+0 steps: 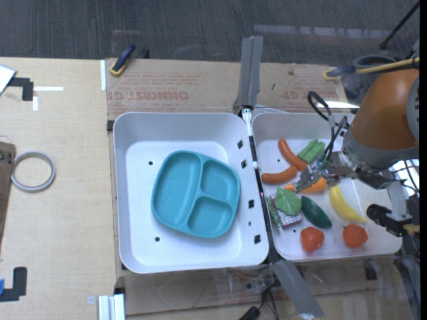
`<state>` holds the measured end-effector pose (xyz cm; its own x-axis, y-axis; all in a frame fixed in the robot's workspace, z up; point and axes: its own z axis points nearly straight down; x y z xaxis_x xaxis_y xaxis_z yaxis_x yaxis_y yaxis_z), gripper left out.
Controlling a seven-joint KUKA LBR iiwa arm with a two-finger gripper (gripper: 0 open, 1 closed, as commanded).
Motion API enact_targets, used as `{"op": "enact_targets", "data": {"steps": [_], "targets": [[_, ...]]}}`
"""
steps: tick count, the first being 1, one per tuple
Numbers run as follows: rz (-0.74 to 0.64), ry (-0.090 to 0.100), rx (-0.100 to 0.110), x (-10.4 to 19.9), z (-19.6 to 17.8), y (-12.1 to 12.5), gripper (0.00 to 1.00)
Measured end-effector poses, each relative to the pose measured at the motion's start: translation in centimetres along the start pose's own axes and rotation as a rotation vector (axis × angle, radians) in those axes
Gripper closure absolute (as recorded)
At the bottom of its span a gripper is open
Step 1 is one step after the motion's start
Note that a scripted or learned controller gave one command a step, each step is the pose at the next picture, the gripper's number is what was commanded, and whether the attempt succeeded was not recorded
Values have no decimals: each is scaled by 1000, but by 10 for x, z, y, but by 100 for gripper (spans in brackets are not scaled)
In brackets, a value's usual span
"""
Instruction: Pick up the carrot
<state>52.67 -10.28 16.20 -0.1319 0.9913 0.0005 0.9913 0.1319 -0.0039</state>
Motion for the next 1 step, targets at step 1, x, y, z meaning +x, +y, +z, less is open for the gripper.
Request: {"op": "enact_targets", "data": {"steps": [1], "targets": [[-99, -1, -2, -20, 71, 35, 0]]}}
